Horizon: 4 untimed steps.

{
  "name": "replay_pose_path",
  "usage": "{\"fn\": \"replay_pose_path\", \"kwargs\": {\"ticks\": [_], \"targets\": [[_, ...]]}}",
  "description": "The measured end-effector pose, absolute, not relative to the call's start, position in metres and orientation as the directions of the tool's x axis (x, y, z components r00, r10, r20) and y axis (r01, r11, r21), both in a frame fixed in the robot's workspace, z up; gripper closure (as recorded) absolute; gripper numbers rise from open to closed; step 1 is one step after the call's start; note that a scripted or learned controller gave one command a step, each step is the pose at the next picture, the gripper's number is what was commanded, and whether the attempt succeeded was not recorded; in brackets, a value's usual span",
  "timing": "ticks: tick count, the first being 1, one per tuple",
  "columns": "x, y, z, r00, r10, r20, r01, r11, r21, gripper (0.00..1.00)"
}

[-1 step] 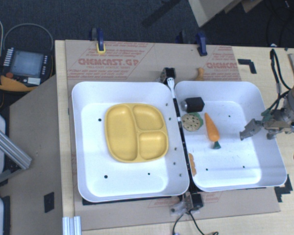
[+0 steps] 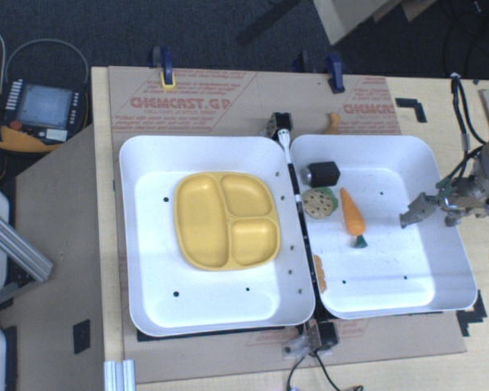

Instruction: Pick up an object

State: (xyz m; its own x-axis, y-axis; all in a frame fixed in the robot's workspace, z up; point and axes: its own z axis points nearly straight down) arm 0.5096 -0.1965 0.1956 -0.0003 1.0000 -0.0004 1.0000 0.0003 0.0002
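**Hovering claw at the right bin's edge**

Looking down at a slant, the camera view shows a desk [image 2: 228,88] covered with brown printed cardboard, carrying two shallow white bins side by side. The left bin [image 2: 147,300] holds a yellow divided plate [image 2: 226,219] with three compartments, lying flat near the bin's middle. The right bin [image 2: 391,292] holds three small things grouped in its far-left part: a black block [image 2: 322,173] closest to the far wall, a round speckled cookie-like disc [image 2: 318,203] just near of it and close to the wall shared with the left bin, and an orange toy carrot [image 2: 353,212] with a green tip lying lengthwise just right of the disc. The carrot and disc sit close together; whether they touch cannot be told.

The claw [image 2: 413,213] reaches in from the right, over the right side of the right bin, well apart from the carrot and the other pieces. Nothing lies between its fingers, but whether they are spread or closed cannot be told from this angle.

Two blue clamps [image 2: 166,63] grip the far edge of the cardboard. A handheld control pendant [image 2: 43,108] with a screen rests on the dark floor at the far left.
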Motion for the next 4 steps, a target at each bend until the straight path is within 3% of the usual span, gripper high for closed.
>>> {"fn": "replay_pose_path", "kwargs": {"ticks": [2, 3, 4], "targets": [[0.516, -0.188, 0.102, -0.001, 1.0, 0.003, 1.0, 0.001, -0.005, 0.0], [0.515, -0.187, 0.083, -0.001, 1.0, 0.002, 1.0, 0.001, -0.004, 0.0], [0.516, -0.188, 0.095, 0.0, 1.0, 0.0, 1.0, 0.0, 0.0, 1.0]]}}
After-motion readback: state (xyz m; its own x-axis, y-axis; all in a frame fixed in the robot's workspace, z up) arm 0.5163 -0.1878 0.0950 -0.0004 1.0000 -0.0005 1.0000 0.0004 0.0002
